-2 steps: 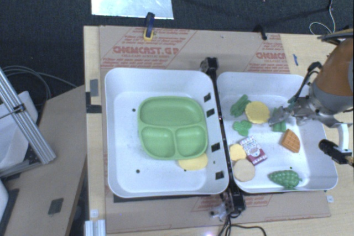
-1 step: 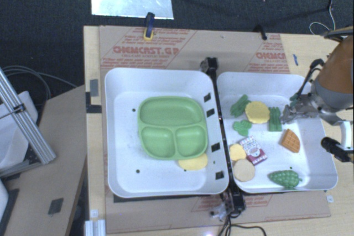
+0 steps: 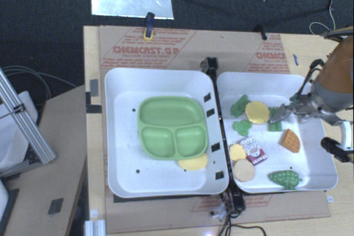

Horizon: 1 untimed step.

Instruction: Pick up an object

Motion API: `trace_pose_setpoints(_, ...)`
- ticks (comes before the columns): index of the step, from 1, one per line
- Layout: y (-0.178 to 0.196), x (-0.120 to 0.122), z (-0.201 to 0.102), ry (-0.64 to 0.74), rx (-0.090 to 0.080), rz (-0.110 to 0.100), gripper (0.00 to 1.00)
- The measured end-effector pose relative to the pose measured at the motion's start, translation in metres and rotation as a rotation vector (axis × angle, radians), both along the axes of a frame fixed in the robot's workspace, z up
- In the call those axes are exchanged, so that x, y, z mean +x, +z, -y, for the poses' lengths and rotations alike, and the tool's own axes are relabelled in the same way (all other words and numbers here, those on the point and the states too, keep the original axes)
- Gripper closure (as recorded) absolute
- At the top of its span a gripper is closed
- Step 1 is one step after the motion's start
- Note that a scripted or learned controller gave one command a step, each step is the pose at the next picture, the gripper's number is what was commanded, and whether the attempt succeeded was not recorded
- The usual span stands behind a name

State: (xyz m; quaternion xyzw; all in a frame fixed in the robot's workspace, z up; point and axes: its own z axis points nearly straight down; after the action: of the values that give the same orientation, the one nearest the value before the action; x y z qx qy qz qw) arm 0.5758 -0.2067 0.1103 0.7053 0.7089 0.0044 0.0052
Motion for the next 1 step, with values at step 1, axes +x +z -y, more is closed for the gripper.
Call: trace_pose_setpoints(1,-0.0268,-0.0025,-0.0007,-0.001,0.001,-0.014,0.00)
